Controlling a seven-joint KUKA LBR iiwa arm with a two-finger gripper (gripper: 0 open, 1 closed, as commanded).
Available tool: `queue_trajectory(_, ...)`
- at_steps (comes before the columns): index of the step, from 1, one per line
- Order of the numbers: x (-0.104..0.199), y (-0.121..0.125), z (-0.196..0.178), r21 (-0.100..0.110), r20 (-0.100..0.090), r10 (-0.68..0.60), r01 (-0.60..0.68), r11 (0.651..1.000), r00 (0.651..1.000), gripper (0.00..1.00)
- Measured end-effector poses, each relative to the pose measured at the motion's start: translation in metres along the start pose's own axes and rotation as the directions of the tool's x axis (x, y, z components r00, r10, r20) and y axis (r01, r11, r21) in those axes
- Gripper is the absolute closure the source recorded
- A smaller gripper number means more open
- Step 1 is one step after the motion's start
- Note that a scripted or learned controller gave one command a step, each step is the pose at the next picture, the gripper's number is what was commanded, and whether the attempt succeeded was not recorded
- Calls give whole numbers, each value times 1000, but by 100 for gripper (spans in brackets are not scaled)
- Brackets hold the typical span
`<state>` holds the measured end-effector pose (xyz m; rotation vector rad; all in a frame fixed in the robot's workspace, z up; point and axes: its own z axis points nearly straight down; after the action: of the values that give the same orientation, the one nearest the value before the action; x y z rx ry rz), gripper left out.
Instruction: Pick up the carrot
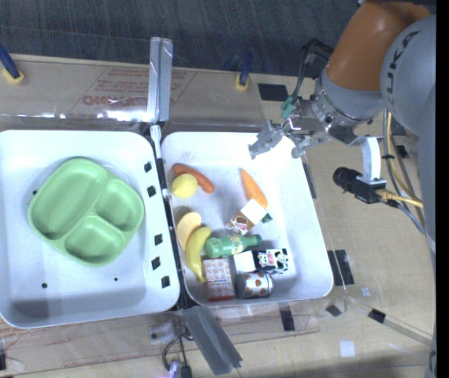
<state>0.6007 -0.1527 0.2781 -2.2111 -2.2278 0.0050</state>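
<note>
Here, the smooth tapered orange carrot (254,187) lies flat.

Arm (382,46) from right, fingers (265,142) seemingly parted

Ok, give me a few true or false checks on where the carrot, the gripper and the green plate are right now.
1. The carrot lies in the right bin. True.
2. The gripper holds the carrot. False: it hangs over the bin's far right corner, apart from the carrot, with nothing between its fingers.
3. The green plate sits in the left bin. True.
4. The carrot rests on the green plate. False: it lies on the right bin's floor, beside a small white and brown block.
5. The bananas lie in the left bin. False: they lie in the right bin, near its left wall.
</note>
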Motion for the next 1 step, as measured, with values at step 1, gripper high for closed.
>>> queue_trajectory(1,22,-8,145,1,0,34,-34,999,999,0)
